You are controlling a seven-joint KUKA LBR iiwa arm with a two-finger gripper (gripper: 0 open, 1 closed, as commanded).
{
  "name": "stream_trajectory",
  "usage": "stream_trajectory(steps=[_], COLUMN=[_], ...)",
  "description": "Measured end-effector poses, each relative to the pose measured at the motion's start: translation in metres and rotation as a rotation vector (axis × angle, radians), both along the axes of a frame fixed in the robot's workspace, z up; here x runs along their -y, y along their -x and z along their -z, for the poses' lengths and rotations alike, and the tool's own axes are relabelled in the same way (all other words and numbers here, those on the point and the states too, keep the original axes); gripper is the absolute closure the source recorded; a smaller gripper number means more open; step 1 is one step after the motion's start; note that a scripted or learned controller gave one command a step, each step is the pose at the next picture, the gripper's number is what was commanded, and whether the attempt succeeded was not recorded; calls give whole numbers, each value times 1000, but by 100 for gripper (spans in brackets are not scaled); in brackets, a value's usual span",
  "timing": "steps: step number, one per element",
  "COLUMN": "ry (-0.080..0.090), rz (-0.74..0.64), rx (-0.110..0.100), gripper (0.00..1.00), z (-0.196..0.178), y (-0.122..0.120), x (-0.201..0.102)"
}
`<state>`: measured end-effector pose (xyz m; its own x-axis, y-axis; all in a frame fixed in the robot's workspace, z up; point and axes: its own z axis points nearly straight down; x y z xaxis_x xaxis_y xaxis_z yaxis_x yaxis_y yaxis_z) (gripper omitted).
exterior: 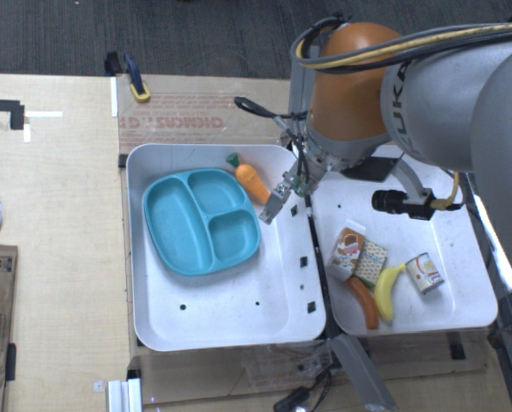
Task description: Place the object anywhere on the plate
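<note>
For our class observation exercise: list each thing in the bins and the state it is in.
Plate: flat in left bin, nothing on it.
Carrot: lying beside plate's rim, off it.
Pincer: next to carrot.
Banana: lying in right bin.
Can: on its side.
Packet: lying flat.

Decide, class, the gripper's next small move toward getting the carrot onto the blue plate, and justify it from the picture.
Probably shift the gripper slightly toward the carrot and lower it for a grasp. The carrot lies on the bin floor against the blue plate's upper right rim, not on it, and the fingertips hang just beside its lower end without enclosing it.
</note>
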<state>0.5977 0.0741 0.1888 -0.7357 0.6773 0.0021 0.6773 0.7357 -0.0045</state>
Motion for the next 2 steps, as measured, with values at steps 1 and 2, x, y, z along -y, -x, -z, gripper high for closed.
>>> stream_trajectory(steps=[1,2], ry=[2,2], rz=[4,4], rx=[-3,-3], gripper=[100,0], z=[-6,-6], y=[-1,-1], x=[2,2])
